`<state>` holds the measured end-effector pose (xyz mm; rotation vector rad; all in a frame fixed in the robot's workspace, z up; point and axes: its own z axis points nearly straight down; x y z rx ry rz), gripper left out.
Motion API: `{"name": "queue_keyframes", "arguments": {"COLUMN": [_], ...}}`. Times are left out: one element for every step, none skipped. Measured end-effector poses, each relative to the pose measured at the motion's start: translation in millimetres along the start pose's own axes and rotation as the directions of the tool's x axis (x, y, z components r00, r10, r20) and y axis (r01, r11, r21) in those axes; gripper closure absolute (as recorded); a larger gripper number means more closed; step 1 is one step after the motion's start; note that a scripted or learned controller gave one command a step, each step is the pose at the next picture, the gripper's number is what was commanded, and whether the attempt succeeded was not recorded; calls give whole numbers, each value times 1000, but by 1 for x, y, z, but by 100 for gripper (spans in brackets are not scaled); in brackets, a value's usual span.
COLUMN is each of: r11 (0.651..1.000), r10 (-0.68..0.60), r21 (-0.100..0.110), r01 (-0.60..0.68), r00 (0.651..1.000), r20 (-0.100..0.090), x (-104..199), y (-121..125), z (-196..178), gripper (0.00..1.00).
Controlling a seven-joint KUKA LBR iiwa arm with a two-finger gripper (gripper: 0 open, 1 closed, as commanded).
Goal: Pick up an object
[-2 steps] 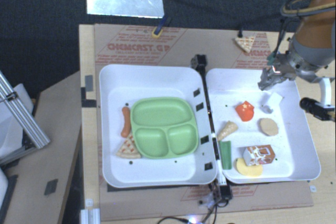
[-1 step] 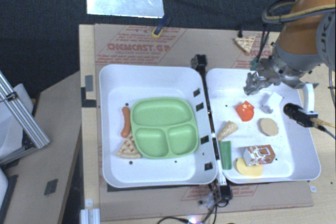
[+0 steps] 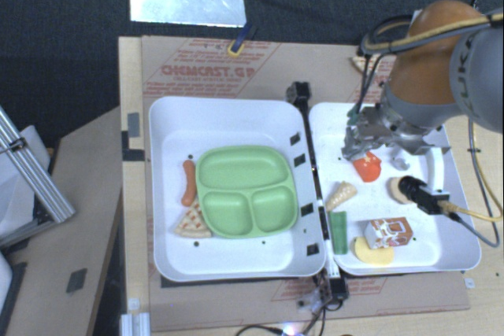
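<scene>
Gripper (image 3: pixel 364 147) hung just above red obj (image 3: pixel 367 167) in right bin (image 3: pixel 457 252); finger state unclear. Advice: centre over obj, descend straight, then close.

One fixed overhead view, tilted down on the bench.
The camera looked from above at a slant, far enough back to take in both bins, the left bin (image 3: pixel 165 193) and the right bin (image 3: pixel 461 248), with the arm (image 3: pixel 441 67) entering from the right.

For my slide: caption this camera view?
KUKA arm's gripper hovers over a red toy in the right bin; green tray left.
</scene>
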<state>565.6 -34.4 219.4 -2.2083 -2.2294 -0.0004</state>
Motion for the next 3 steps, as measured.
{"name": "queue_keyframes", "arguments": {"r11": [1000, 1000, 1000], "r10": [3, 3, 9], "r21": [-1, -6, -2], "r01": [-3, -3, -9], "r00": [1000, 1000, 1000], "r20": [2, 3, 3], "x": [9, 9, 10], "y": [-16, -11, -22], "z": [5, -15, 1], "gripper": [100, 100, 100]}}
